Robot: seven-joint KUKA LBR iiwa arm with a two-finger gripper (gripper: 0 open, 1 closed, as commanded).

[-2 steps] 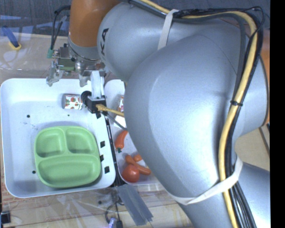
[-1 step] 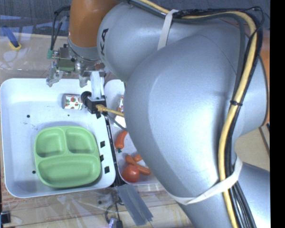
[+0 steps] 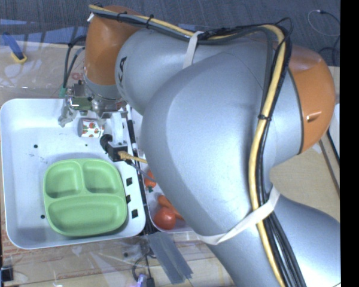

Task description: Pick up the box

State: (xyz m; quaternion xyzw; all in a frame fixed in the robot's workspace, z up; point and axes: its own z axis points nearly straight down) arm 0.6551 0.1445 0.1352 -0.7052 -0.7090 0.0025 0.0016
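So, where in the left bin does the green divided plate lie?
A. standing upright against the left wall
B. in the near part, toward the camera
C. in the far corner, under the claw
B: the green divided plate lies flat in the near part of the left bin, while the claw is at the far end.

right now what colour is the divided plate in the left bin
Green, seen in the camera view.

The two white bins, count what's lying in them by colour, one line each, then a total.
Green: 1, the divided plate in the left bin.
White with printed fruit: 1, the small box under the pincer.
Red-orange: at least 2 items in the right bin, partly hidden by the arm.
Total: at least 4.
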